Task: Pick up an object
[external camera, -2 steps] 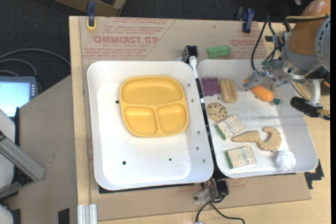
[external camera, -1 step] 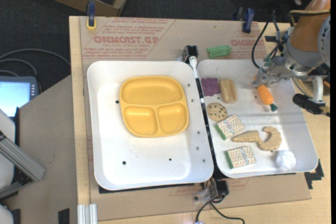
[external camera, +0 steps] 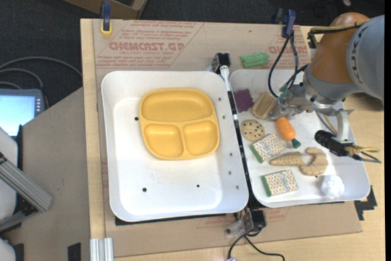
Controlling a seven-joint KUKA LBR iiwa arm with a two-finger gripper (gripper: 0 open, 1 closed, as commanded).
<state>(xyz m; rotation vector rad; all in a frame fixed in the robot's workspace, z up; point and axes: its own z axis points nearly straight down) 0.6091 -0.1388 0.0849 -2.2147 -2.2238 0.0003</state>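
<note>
Well left of the gripper (external camera: 292, 108) lay a yellow three-compartment plastic tray (external camera: 179, 123) in the left white bin (external camera: 122, 150), while an orange toy carrot (external camera: 286, 129) rested just below the gripper, whose grip state I could not tell.

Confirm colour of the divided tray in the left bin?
Yellow, plain with no pattern. The three-compartment tray shows clearly in the camera view, in the left bin.
</note>
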